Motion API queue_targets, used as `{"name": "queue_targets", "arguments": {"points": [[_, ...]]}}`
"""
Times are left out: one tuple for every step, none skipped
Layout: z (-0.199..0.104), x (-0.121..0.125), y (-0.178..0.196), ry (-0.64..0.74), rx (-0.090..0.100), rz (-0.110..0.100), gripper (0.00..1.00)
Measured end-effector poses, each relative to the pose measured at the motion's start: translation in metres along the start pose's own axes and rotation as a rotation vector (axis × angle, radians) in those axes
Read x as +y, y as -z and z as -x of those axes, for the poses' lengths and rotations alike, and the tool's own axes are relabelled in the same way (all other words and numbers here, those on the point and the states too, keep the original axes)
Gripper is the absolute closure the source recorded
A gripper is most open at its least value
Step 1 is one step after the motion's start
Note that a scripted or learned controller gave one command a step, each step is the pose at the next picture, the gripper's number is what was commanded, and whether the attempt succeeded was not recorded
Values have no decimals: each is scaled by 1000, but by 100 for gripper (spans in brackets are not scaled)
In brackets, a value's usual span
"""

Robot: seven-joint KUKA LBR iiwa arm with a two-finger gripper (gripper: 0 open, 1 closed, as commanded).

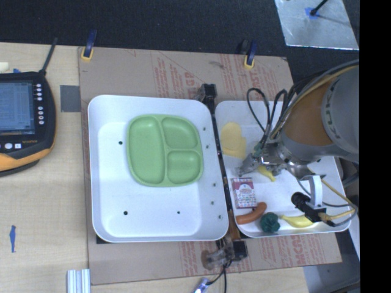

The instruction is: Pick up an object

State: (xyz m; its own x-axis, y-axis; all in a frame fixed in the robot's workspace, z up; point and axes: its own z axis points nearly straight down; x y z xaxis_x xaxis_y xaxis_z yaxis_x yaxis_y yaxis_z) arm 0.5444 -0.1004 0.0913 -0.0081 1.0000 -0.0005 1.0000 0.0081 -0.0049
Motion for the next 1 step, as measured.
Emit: {"name": "queue_targets", "arguments": {"points": [[1, 0, 10, 2, 0, -2, 100]]}}
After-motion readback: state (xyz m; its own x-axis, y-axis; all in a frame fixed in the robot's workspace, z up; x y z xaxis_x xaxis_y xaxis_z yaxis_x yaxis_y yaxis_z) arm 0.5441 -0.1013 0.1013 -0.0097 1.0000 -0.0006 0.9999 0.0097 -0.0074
